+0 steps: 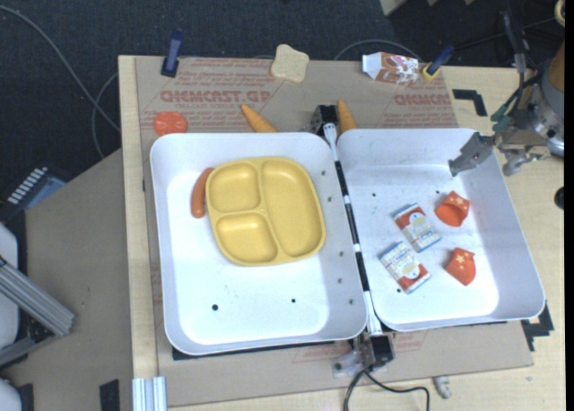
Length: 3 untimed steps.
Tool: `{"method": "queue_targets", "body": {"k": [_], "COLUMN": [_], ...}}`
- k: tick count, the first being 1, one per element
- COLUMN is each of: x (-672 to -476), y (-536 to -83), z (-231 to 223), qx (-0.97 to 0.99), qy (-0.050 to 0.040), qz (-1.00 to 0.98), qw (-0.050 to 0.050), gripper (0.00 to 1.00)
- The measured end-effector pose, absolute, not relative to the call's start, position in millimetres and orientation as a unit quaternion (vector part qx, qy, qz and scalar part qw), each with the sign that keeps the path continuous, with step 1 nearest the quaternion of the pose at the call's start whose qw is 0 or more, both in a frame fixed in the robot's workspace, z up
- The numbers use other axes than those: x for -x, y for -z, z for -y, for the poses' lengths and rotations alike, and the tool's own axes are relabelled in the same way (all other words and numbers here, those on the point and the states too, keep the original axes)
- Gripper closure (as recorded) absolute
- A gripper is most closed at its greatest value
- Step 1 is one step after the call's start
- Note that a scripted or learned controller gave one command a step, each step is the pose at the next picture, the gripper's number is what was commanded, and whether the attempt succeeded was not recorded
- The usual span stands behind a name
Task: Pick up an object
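On the surface, two shallow white bins sit side by side. The left bin holds a yellow divided tray with three compartments, and an orange-red sausage-shaped toy lies just beside the tray's left edge, touching or nearly touching it. The right bin holds four small things: two small cartons printed in white and red, lying flat near the middle of the bin, one above the other, and two red strawberry-like pieces just to their right. The arm's jaws hang at the upper right corner of the right bin, above its rim and apart from every item; one grey finger juts toward the left, and whether the jaws are spread or pressed together cannot be told from this angle. Nothing is seen between them. Behind the bins lie a slice of toy bread, a carrot-like piece, a small crumpled white and red packet and an orange round disc.
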<state>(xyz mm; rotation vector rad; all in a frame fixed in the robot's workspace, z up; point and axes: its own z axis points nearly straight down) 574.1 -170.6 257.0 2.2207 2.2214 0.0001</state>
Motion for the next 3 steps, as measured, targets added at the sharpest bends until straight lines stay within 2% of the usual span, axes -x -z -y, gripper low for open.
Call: {"method": "queue_targets", "body": {"k": [1, 2, 3], "x": [-613.3, -585.2, -586.3], "y": [-159.0, -98.3, -109.5], "z": [217.5, 202.1, 202.6], "qx": [-0.707, -0.707, -0.707], "qy": [0.0007, 0.0004, -0.0005], "qz": [-0.707, -0.707, -0.707], "qw": [-0.001, -0.001, 0.001], "gripper": [0.00, 0.00, 1.00]}}
